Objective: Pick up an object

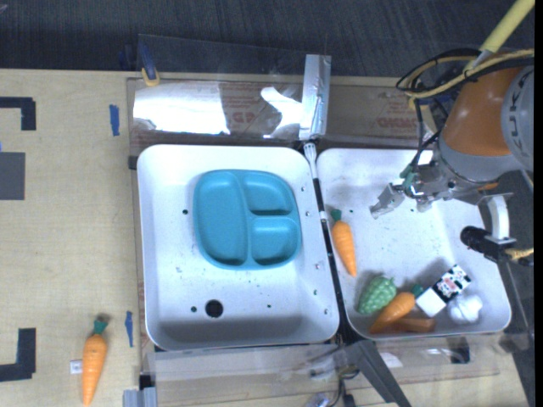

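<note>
1. We've got a pale wooden bench [59, 253] with black corner marks and bits of blue tape on it; dark floor runs along the top.
2. Left bin [161, 312] holds a blue divided tray [248, 217]; a stray carrot [92, 356] lies on the bench near its lower left corner.
3. Right bin [365, 172] has a carrot [344, 244] by the shared wall, plus a green veggie [377, 294], another carrot [395, 307] and a black-and-white toy [450, 285] bunched at the lower edge.
4. Gripper [388, 202] hangs over the right bin's upper part, fingers spread apart, nothing between them; carrots well below it.
</note>
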`<state>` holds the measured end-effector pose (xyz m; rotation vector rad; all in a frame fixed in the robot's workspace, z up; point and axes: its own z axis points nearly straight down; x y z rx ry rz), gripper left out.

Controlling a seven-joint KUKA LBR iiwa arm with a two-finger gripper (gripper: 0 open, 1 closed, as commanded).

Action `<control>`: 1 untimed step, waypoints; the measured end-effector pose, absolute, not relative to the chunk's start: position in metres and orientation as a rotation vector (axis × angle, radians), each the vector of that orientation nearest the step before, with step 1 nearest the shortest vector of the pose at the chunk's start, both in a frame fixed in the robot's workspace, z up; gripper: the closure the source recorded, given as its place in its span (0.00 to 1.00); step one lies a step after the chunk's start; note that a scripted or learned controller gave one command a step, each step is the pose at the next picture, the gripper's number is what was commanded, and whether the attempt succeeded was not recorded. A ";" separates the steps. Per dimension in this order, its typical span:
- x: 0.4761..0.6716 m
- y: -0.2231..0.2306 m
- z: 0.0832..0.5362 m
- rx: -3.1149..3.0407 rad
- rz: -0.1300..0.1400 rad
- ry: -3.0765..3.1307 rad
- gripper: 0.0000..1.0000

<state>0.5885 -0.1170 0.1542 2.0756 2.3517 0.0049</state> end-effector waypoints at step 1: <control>0.544 -0.217 0.127 1.921 0.000 2.486 0.00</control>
